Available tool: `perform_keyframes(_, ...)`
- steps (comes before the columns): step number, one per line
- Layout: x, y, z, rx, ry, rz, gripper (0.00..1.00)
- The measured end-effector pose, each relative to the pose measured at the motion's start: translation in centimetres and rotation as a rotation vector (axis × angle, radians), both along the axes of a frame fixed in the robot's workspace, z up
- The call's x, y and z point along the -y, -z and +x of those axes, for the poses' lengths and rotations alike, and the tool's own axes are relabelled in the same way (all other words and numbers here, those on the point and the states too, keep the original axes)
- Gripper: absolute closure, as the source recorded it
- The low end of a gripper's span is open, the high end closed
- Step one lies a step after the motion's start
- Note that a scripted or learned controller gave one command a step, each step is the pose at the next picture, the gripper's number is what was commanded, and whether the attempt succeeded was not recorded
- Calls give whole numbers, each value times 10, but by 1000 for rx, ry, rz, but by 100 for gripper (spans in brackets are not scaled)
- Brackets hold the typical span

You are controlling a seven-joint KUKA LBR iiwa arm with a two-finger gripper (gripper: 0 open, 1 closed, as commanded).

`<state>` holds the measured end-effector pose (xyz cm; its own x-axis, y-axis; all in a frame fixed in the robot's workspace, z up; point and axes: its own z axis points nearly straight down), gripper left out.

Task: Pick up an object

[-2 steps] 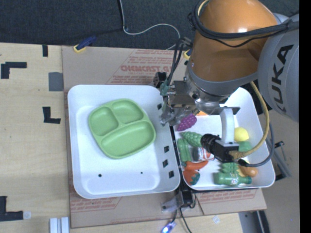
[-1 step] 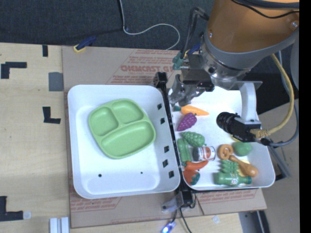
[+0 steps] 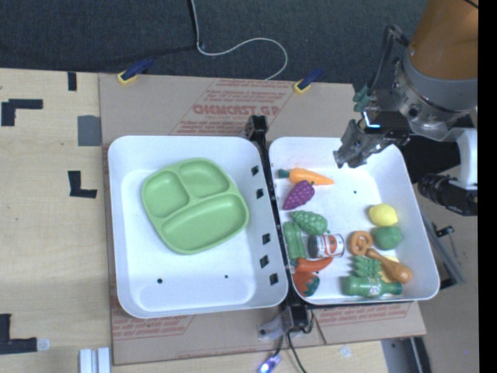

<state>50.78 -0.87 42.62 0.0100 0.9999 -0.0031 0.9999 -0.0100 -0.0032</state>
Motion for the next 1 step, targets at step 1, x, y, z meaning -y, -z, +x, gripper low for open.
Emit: perform_keyframes(1,-66,-31,-24,3,-14,3,100)
